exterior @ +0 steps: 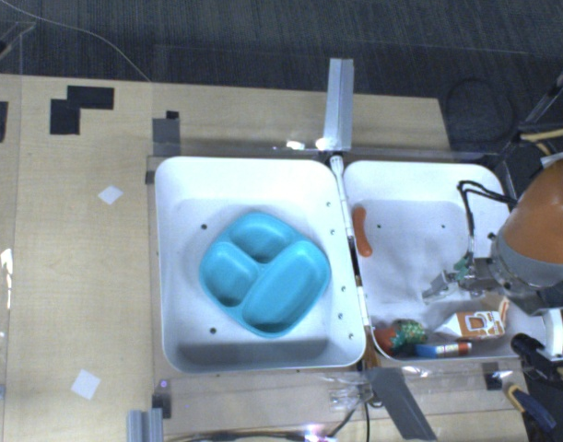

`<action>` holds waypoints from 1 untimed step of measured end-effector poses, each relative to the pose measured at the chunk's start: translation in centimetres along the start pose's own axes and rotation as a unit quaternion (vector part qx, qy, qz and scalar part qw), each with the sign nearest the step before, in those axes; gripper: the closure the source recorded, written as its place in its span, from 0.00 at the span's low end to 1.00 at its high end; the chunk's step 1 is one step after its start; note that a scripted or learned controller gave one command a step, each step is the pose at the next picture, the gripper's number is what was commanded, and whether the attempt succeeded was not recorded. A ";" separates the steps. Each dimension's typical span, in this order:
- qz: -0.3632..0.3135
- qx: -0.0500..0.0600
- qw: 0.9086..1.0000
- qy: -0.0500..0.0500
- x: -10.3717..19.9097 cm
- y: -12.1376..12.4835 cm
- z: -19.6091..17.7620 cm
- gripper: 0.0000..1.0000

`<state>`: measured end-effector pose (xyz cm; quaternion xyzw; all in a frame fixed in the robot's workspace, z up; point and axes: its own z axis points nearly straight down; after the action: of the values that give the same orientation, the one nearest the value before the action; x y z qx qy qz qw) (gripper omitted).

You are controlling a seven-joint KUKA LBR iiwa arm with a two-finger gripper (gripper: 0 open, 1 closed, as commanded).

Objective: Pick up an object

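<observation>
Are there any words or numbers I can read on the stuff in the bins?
None can be read.
Small orange and white packet in the right bin: it has printing, too small and blurred to read.
Blue divided tray in the left bin: no writing seen.
Black square marks on the bench: shapes, not letters.

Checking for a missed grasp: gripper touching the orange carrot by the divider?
Apart. Camera view shows bare white bin floor between the gripper and the orange carrot.
</observation>
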<state>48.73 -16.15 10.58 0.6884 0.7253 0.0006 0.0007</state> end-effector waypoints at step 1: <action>-0.057 -0.002 0.998 -0.001 -4.7 5.2 -7.5 0.00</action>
<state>54.12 -20.55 18.10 0.6458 0.7635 0.0013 0.0027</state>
